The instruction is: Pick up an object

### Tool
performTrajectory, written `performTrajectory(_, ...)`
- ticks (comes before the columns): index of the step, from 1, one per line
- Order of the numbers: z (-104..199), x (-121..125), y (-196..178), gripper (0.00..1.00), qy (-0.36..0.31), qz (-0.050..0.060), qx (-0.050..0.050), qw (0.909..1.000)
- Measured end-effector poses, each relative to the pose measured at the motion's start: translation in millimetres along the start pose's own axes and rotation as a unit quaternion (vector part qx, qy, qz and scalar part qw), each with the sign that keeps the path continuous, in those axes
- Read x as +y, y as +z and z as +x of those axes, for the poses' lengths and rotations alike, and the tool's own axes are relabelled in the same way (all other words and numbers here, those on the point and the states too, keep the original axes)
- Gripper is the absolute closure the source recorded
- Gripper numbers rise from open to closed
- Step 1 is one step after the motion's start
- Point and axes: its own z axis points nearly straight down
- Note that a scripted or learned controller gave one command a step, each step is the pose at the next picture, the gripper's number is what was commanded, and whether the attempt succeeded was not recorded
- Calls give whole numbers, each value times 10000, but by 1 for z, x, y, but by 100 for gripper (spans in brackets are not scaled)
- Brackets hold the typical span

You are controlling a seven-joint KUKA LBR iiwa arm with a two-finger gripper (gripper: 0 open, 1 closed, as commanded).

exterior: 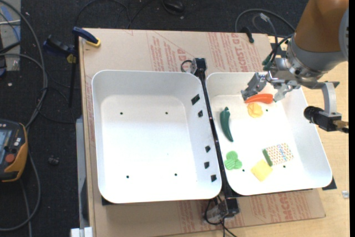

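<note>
White bins (pixel 147 86); green pepper (pixel 226 124); orange carrot (pixel 259 99); yellow block (pixel 262 170); green leafy toy (pixel 233 161); a box (pixel 278 153) patterned in small multicoloured dots; brown table (pixel 166 50).

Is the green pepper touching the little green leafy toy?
Apart. The camera view shows bare white bin floor between the green pepper and the leafy toy.

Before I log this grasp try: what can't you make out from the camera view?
- Whether the gripper holds the orange piece: contact too small to see.
- Yellow piece beneath it: partly covered, shape unclear.
- Pattern on the printed packet: too small.
- Arm: cut off by the right edge.
</note>
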Motion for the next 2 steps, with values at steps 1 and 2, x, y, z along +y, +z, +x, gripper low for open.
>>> performTrajectory(1,0,1,-3,0,-2,-34,-1,10000)
performTrajectory(2,4,-8,53,0,-2,-11,2,10000)
